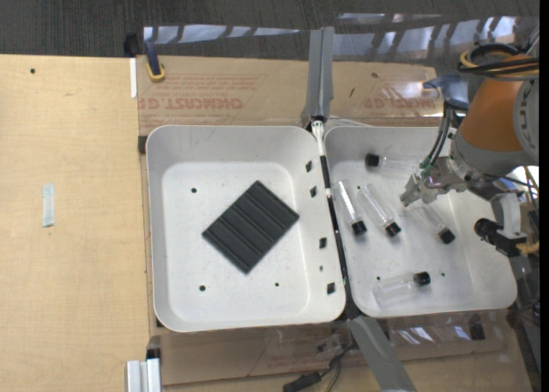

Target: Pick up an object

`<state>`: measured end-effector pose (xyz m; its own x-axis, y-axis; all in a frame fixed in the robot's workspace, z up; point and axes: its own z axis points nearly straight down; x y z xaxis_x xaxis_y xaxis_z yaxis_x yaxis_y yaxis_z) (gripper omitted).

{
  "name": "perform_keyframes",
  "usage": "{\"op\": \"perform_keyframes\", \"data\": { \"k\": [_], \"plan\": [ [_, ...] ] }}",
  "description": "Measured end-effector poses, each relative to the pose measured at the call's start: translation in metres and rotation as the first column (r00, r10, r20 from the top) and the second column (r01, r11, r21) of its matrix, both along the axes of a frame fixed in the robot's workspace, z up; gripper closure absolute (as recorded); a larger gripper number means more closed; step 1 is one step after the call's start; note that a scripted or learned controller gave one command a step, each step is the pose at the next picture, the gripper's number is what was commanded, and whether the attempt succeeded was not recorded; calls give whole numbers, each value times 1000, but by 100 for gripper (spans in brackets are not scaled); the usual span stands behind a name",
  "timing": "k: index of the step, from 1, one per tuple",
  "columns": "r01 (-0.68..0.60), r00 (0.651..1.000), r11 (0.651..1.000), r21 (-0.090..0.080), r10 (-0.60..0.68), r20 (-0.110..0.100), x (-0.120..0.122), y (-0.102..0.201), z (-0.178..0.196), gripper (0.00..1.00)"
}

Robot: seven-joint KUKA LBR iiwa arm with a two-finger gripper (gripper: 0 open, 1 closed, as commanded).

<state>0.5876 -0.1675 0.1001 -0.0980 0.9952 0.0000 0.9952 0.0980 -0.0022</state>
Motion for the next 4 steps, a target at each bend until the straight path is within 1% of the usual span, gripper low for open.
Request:
{"op": "perform_keyframes", "data": {
  "k": [1,2,3,4],
  "plan": [
    [34,999,999,-1,-34,1,-4,59,143,100],
    [34,999,999,-1,-34,0,-4,59,143,0],
    [-47,999,999,0,47,0,3,7,46,0],
    [-109,994,994,-1,109,3,72,69,92,0]
  ]
}}
